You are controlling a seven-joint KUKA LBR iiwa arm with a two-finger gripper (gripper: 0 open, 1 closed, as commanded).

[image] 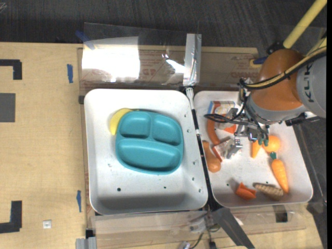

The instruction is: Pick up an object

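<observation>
The gripper (239, 139) hangs low in the right bin (303, 191) among crowded toy food; its claw state cannot be told. Closing there could pinch a neighbouring carrot (280, 173) or slip.

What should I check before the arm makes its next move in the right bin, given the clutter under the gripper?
1. Gripper over the right white bin: ok, it hangs above the bin's middle.
2. Finger state: cannot tell, cables and wrist hide it.
3. Object in grasp: cannot tell, nothing shows between the fingers.
4. Targets within the bin: ok, an orange toy carrot, a brown bread-like stick and an orange wedge piece lie apart near the front.
5. Clutter under the gripper: not ok, small items crowd together there.
6. Left white bin: ok, the teal divided plastic plate lies in it, away from the arm.
</observation>
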